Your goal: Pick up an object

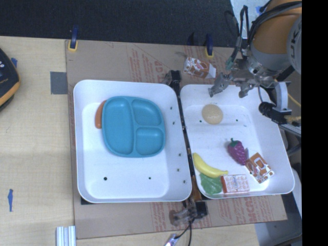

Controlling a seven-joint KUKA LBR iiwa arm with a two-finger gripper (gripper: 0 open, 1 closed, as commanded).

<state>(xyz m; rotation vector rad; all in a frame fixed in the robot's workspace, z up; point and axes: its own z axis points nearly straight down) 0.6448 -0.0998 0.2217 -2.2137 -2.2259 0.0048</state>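
Arm: grey, orange-banded, reaching in from the right, wrist hanging over the far edge of the right bin (266, 186).
Gripper (231, 87): raised above the bin's far rim, both fingers spread apart, nothing between them.
Nearest candidate: a pale round bun (212, 114), lying alone on bare white floor just below the gripper, apart from every other item.
Other candidates: purple grapes (238, 151) mid-bin; a yellow banana (207, 166) touching a green piece (210, 183) at the near left corner; a small red-and-white carton (235, 184) against the near wall; an orange packet (258, 168) just beside the grapes.
Left bin (89, 183): blue divided plate (134, 126) with an orange item (98, 116) tucked at its left edge; well apart from the gripper.
Outside the bins: a snack wrapper (198, 67) on the cardboard beyond the far rim.
Step in hand: likely approach, no contact yet.
Doing it well: best bet the bun, isolated and close; centre over it first, descend straight, keep fingers wide enough to straddle its round sides, close low on the widest part, lift only once seated.
Risk: rounded surface apt to squirt out of a shallow or off-centre pinch; the crowded near corner apt to give a double grab.
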